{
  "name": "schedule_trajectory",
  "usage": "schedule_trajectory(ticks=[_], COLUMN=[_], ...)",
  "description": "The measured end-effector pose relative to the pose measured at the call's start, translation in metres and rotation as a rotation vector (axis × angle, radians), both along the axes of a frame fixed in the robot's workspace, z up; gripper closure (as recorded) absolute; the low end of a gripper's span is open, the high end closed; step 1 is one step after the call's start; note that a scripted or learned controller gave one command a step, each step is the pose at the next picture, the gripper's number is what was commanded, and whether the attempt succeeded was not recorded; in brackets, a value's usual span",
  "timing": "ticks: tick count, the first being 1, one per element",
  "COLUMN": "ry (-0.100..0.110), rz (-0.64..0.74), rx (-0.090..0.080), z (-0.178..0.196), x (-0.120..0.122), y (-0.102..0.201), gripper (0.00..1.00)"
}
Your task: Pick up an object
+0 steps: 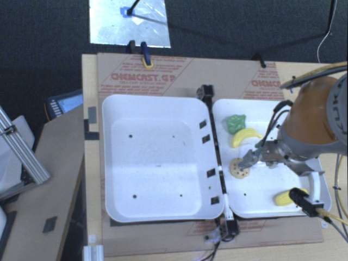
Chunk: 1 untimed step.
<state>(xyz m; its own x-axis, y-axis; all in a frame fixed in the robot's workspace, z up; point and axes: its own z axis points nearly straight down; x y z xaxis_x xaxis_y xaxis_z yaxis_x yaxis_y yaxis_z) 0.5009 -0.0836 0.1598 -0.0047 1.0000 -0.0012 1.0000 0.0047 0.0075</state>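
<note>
The right bin (255, 205) holds a green lumpy toy (236, 123), a yellow banana (246, 137), a tan round cookie with dark dots (238, 168) and a yellow lemon-like piece (284, 198). My gripper (248, 160) reaches in from the right and sits low over the cookie, at its upper right edge. The grey arm with its orange band (315, 116) covers the right part of that bin.
The left bin (117, 110) lies beside the right one, split from it by a black clamped divider (213, 145). Both rest on a cardboard sheet (141, 75). A shiny metal plate (129, 15) lies beyond the bench.
</note>
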Motion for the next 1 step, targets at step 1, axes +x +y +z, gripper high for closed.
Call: schedule_trajectory(ticks=[1], ry=[0.004], rz=[0.004], rx=[0.004], z=[0.0257], x=[-0.0134], y=[0.052], gripper=[0.0])
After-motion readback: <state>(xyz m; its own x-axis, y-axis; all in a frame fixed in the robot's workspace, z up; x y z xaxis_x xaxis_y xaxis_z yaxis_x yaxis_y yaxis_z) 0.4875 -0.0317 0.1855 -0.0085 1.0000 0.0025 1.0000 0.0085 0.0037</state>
